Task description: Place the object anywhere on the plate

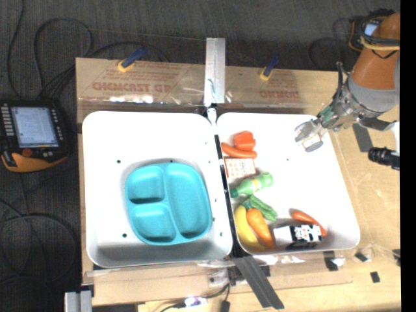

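Note:
A turquoise plate [169, 202] with three sections lies in the left bin [107, 142]. Toy foods lie along the left side and front of the right bin [312, 187]: a red-orange pepper [244, 139], a carrot-like piece [238, 152], a small printed carton [240, 168], a green vegetable [250, 184], a yellow banana [242, 224], an orange carrot [258, 225], a black-and-white box [299, 234] and a red-orange piece [305, 217]. My gripper [311, 135] hangs over the right bin's far right corner, well apart from the foods, with nothing visibly between its fingers.
A metal divider post [215, 70] stands at the back between the bins. A tablet-style pendant [31, 132] lies on the floor at left. Two clamps [131, 58] hold a plastic sheet at the bench's back edge.

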Motion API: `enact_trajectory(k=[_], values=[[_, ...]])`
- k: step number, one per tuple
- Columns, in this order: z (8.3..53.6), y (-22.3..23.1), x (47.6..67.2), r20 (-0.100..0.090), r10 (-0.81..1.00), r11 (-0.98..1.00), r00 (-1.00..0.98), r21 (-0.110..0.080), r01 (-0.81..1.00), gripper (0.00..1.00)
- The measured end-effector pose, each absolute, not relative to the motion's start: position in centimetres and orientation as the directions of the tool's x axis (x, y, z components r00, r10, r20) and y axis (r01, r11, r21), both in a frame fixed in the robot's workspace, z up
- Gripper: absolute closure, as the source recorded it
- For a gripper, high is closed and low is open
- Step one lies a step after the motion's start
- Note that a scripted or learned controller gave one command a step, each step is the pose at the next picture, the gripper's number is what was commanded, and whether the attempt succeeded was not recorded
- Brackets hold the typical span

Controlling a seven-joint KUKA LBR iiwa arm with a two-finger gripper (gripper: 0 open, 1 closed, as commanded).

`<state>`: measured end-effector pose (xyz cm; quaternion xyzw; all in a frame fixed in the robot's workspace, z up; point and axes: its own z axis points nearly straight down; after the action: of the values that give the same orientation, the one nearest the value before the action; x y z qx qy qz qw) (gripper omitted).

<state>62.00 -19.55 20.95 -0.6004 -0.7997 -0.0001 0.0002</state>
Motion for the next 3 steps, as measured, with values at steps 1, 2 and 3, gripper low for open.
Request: enact_trajectory(k=[1,2,3], values=[[14.0,-14.1,58.6,0.002,0.87,0.493,-0.493,-0.001,0.87,1.0],[18.3,-3.5,57.6,0.001,0.706,0.708,-0.708,0.002,0.706,1.0],[18.3,4.4,53.0,0.003,0.521,0.854,-0.854,0.0,0.521,1.0]])
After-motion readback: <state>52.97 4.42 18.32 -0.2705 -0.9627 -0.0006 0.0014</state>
